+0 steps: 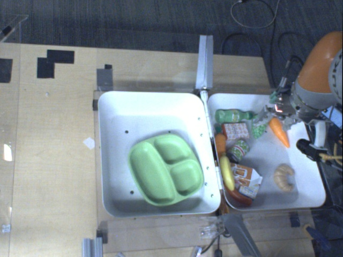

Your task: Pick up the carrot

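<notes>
Closest to the viewer, along the near edge of the light wooden table (53, 159), sit 2 shallow white bins. The left white bin (115, 143) carries a pale green plastic divided plate (166, 168) with 3 compartments. The right white bin (311, 194) is crowded on its left side: a yellow toy banana (227, 174) lies along the dividing wall, a small orange and white carton (246, 180) is just beside it, and a tan toy croissant (284, 176) sits apart toward the right wall.

Further back in that same bin there is a dark round can (238, 150), a red and white printed packet (236, 130) and a green plastic bottle lying on its side (233, 115).

The orange tapered toy carrot (279, 132) is toward the far right of the right bin, slanted with its thick end up toward the far corner and its point aimed down at the bin floor. The end effector (281, 109) is right at that thick end, at the tip of the grey arm with the orange band (320, 63). From here I cannot tell whether it is clenched on the carrot or merely touching its top. My judgement is that the approach is done, but a secure grasp and a clear lift out of the bin remain to be confirmed.
</notes>
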Action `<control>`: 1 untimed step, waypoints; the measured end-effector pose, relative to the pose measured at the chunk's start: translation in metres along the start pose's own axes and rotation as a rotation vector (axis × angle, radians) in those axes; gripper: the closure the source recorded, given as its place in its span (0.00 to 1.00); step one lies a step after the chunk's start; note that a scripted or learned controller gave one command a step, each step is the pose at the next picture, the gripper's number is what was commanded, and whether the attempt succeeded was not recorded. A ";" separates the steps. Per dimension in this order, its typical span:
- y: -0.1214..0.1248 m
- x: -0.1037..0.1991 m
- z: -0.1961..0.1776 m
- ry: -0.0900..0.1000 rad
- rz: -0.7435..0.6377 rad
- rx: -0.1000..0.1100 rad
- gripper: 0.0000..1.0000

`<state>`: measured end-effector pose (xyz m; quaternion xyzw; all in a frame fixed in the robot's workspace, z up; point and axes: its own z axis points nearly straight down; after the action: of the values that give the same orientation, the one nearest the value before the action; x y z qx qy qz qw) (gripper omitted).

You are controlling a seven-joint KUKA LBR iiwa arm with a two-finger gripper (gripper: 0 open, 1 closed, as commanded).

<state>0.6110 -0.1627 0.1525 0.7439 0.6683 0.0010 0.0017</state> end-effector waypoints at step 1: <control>0.004 -0.028 0.056 0.000 0.039 -0.005 0.00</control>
<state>0.6117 -0.1906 0.0967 0.7567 0.6537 0.0025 0.0035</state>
